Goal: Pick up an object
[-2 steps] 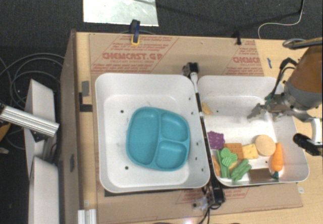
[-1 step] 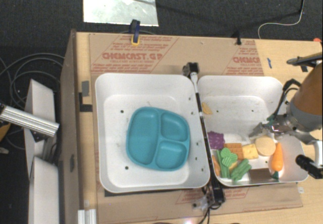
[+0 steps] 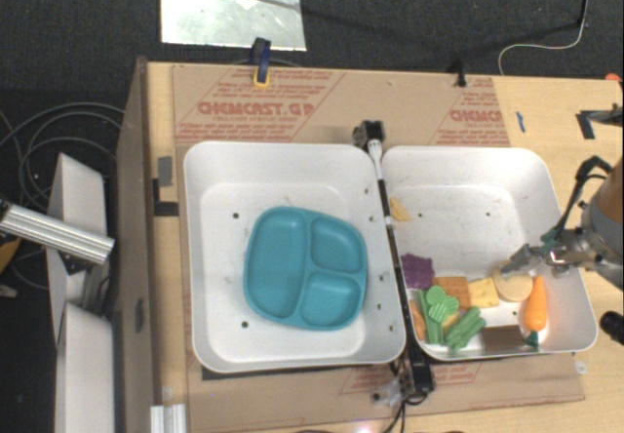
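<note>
The right white bin (image 3: pixel 468 177) holds a cluster of toy foods along its near side. Among them are a purple piece (image 3: pixel 417 270), a green piece (image 3: pixel 441 305), a green ridged piece (image 3: pixel 466 326), an orange cracker (image 3: pixel 453 287), a yellow square (image 3: pixel 483 293), a pale tan round (image 3: pixel 513 285), an orange carrot (image 3: pixel 534 304) and a brown bar (image 3: pixel 502 335). My gripper (image 3: pixel 542 254) reaches in from the right edge. It sits low over the bin's right side, just above the tan round and the carrot. Nothing is seen held in it.
The left white bin (image 3: pixel 219 187) carries a teal divided plate (image 3: pixel 304 267). A small yellow bit (image 3: pixel 398 210) lies by the divider between the bins. Both bins rest on a cardboard sheet (image 3: pixel 292 104). Cables and a metal rail (image 3: pixel 54 231) lie off the bench's left.
</note>
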Controlling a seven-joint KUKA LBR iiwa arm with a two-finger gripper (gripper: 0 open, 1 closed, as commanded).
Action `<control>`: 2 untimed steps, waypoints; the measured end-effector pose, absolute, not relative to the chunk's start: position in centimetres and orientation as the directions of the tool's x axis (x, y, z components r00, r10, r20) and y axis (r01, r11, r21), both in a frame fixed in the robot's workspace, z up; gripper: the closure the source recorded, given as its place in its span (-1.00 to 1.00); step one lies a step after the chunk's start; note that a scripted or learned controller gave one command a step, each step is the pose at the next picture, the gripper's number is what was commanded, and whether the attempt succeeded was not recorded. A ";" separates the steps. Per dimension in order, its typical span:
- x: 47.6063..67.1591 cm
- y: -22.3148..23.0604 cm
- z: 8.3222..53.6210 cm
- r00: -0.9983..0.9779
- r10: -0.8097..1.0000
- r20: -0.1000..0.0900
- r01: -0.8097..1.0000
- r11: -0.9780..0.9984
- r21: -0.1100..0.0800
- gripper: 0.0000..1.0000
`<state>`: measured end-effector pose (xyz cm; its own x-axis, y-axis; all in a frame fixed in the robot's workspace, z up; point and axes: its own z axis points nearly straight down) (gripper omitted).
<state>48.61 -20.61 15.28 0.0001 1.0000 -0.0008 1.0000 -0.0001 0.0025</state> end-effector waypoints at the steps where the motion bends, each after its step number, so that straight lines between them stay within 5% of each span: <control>1: 58.0 -19.0 8.7 -0.009 1.000 0.000 1.000 0.009 0.003 -1.00; 2: 53.9 -20.8 15.2 0.001 1.000 -0.003 1.000 -0.001 0.005 -1.00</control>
